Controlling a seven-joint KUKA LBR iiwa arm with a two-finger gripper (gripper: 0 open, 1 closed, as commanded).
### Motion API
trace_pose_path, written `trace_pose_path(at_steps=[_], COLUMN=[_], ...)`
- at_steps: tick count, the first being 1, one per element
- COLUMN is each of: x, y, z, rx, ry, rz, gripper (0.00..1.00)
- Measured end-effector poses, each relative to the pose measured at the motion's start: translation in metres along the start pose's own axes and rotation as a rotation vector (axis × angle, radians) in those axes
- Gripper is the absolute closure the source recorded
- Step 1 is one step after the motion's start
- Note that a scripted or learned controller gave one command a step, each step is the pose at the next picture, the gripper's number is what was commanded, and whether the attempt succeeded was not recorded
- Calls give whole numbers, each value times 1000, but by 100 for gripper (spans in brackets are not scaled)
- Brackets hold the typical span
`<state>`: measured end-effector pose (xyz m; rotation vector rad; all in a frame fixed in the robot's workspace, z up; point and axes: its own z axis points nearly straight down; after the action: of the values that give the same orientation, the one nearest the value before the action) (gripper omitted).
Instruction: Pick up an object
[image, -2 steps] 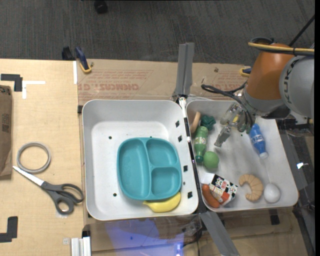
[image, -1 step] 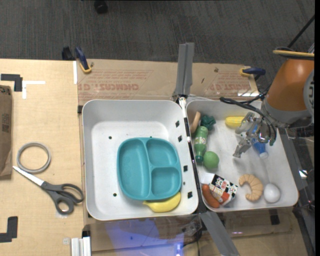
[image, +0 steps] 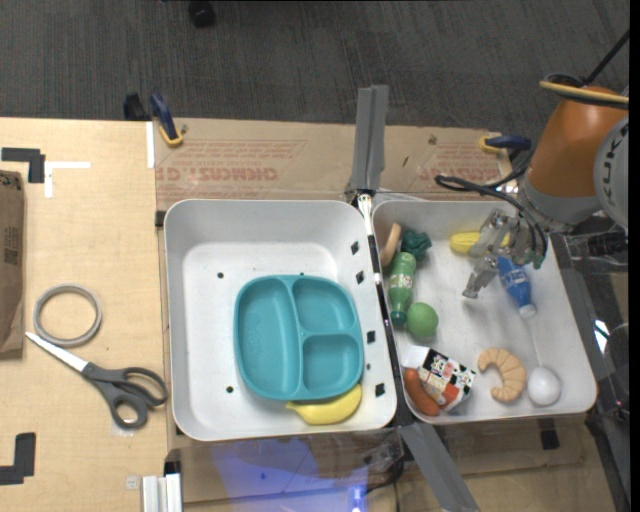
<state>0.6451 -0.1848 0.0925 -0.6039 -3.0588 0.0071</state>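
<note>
Two white bins are seen on the worktop (image: 90, 230). In the right bin (image: 570, 330), one blue-capped bottle (image: 516, 283) is clamped in the claw (image: 503, 262) near the far right, its long axis slanted, cap pointing near-right. One green bottle (image: 401, 285), one green ball (image: 422, 320) and one croissant (image: 504, 373) are counted there. One teal tray (image: 298, 335) lies in the left bin (image: 200, 250).

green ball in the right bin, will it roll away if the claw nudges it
Probably. The green ball looks round and smooth, so a sideways nudge would likely send it rolling. It lies beside the green bottle, which may stop it on that side. Its smooth curve could also slip out of a two-finger pinch unless it is gripped across the middle.
</note>
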Motion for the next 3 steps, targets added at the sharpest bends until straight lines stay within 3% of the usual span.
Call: trace_pose_path(at_steps=[1,2,3], x=[-4,30,94], y=[2,44,29], z=[-12,-100,2], rx=[-5,-11,-11], ry=[-27,-29,-24], rz=[-1,69,101], gripper=[100,100,100])
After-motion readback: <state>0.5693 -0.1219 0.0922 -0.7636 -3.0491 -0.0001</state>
